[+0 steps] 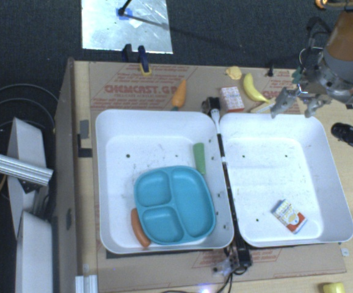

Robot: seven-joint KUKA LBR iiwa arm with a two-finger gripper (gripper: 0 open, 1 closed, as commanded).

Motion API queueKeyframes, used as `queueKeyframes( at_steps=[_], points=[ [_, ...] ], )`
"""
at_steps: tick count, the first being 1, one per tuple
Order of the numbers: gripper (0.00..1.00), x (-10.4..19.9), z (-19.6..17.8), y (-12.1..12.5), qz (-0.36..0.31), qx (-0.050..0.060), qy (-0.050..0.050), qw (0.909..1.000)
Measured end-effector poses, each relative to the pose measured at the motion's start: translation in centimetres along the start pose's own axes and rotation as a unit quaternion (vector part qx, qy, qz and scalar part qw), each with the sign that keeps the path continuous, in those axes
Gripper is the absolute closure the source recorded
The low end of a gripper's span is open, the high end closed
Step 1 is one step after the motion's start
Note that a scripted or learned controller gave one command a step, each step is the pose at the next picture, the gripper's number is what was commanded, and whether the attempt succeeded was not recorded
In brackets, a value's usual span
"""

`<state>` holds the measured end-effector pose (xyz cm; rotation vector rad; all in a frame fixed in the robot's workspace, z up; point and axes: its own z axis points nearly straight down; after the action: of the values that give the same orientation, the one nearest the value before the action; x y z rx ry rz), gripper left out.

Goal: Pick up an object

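My gripper point(297, 105) hangs above the far edge of the right bin point(323, 163), fingers spread open with nothing between them. A small white and orange carton point(288, 216) lies near the right bin's front right corner, well away from the gripper. In the left bin point(112, 163) sits a blue divided plate point(174, 204). A green stick point(199, 158) lies just behind the plate, and an orange sausage point(140, 227) rests against its front left side.
Behind the bins on the cardboard lie a banana point(252, 88), a small pink box point(232, 98), a carrot point(179, 94) and a yellow scrap point(234, 72). A black divider strip point(223, 163) runs between the bins. A yellow object point(333, 287) lies at the front right.
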<state>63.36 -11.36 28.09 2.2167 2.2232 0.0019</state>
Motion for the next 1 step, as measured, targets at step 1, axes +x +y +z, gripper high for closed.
queueKeyframes(
  at_steps=[1],
  points=[
    [0.00,3.81,10.28,-0.21,-0.002,0.005,0.002,1.0000]
  ],
)
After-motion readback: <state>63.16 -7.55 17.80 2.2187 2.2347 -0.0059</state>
